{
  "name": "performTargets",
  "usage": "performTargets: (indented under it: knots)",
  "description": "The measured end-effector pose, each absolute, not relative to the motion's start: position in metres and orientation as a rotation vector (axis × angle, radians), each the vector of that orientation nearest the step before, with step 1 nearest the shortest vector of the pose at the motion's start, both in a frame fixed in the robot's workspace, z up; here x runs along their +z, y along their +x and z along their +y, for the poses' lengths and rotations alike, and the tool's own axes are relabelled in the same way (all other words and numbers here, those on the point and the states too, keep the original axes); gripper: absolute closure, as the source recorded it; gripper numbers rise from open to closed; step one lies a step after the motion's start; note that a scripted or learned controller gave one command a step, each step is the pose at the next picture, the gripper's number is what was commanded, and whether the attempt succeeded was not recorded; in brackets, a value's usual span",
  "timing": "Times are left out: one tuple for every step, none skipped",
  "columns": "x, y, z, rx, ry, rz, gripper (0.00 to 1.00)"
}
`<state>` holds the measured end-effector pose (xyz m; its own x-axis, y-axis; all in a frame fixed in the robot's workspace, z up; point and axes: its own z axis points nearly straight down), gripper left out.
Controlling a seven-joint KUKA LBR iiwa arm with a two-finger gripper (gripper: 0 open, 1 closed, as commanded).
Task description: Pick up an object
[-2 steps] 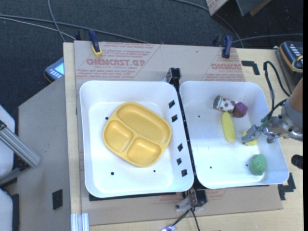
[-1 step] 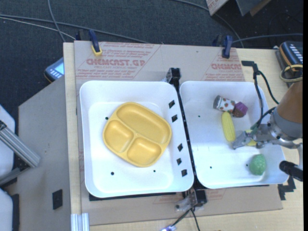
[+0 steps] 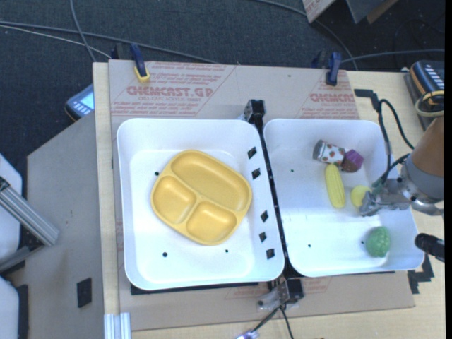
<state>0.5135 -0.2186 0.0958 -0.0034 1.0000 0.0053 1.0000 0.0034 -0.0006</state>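
Observation:
My gripper (image 3: 370, 203) is low over the right bin (image 3: 304, 253), near its right wall. A small yellow-green object (image 3: 359, 194) lies right against the gripper's left side, partly covered by it. To the left of that lies a yellow corn cob (image 3: 335, 185). Behind the cob are a small grey can-like toy (image 3: 326, 151) and a purple piece (image 3: 352, 160), touching each other. A green bumpy ball (image 3: 378, 241) sits in the bin's front right corner, just in front of the gripper.
The left bin (image 3: 134, 246) holds a yellow divided plate (image 3: 201, 196). A black divider with clips (image 3: 265, 189) runs between the bins. The grey arm (image 3: 429, 168) comes in over the right bin's right rim. Cables (image 3: 387, 129) hang nearby.

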Motion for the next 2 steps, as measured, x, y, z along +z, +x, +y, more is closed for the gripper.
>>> performTargets:
  knots:
    - [0.149, 0.509, -0.210, -0.003, -2.223, -2.226, 1.00]
    - [0.211, 0.510, -0.203, -0.006, -2.223, -2.230, 1.00]
